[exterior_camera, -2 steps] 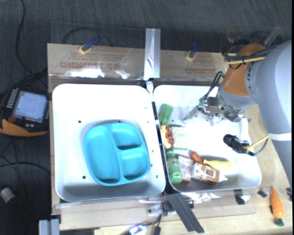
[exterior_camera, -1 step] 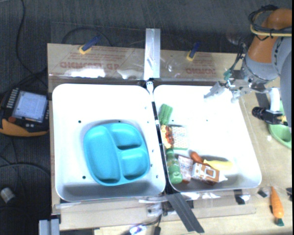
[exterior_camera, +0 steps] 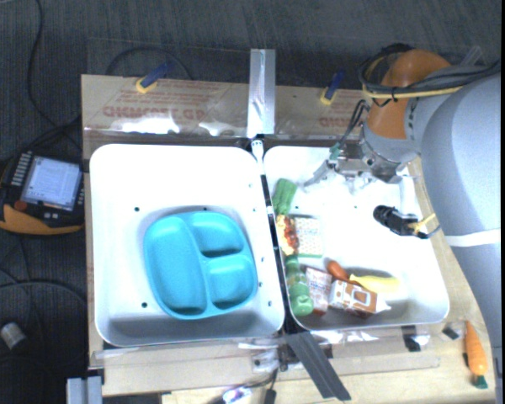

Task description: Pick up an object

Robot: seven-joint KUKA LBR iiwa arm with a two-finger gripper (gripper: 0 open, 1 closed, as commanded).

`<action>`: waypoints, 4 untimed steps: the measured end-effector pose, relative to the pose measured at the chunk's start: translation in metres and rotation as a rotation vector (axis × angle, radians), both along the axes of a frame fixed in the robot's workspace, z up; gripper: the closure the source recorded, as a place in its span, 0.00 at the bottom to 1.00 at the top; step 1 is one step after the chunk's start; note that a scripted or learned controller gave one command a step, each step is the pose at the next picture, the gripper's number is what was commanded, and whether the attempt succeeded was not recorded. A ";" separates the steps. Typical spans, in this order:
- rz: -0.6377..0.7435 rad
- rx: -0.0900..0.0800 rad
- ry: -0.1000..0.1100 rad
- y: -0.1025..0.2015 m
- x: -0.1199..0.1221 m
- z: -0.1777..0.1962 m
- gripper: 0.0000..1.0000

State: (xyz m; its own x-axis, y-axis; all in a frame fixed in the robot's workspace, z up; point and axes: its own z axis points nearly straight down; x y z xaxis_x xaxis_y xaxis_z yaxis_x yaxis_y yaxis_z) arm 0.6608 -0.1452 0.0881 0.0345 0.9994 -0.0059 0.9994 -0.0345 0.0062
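While the sky-blue divided plastic tray [exterior_camera: 200,262] lies alone in the left white bin [exterior_camera: 118,171], every loose item sits in the right white bin [exterior_camera: 404,251]: a green leafy toy vegetable [exterior_camera: 284,195] by the dividing wall, then a heap along the near edge with an orange-and-white printed carton [exterior_camera: 353,297] and a yellow banana-like piece [exterior_camera: 375,281]. Furthest right, the grey two-finger gripper [exterior_camera: 353,168] hovers at that bin's far corner. Whether it is open or closed, I cannot tell. The green vegetable lies nearest, leftward and slightly nearer the camera, its long axis running roughly along the divider.
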 end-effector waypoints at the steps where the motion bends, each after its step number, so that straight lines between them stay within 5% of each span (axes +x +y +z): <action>1: 0.030 0.003 0.003 -0.048 0.010 0.001 0.00; 2: 0.030 0.003 0.003 -0.048 0.010 0.001 0.00; 3: 0.211 0.018 0.017 -0.061 0.010 0.003 0.00; 4: -0.031 0.023 0.005 -0.057 0.014 0.003 0.00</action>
State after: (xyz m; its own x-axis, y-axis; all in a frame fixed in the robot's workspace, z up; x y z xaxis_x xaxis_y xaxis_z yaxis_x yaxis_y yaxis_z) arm 0.6745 -0.2022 0.0909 0.0655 0.9977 0.0170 0.9978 -0.0656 -0.0001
